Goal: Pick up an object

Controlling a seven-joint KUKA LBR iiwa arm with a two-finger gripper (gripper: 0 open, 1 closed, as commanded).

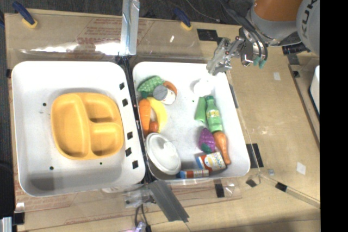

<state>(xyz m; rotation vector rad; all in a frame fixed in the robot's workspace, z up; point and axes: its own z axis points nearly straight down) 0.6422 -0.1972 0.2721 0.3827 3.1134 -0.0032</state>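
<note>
the grey two-finger gripper [222, 64] hangs over the 1 o'clock corner of the right shallow white bin [237, 117], at the rim and not down among the objects. whether it is wide or narrow: cannot tell, the metal parts blur together; nothing visible is held there.

the objects are all loaded in the right bin, likely so picks come from one side. the left shallow white bin [24, 117] carries a yellow divided plastic tray [87, 123].

candidate nearest the gripper: a green plastic bottle with a label [209, 113], lying flat, at 6 o'clock from the gripper and apart from it. below it lie a purple toy grape cluster [206, 139] and an orange toy carrot [222, 146], just beside each other. a white round lidded bowl [162, 152] sits near the 7 o'clock corner.

judgement: approach stage, no contact yet.
</note>
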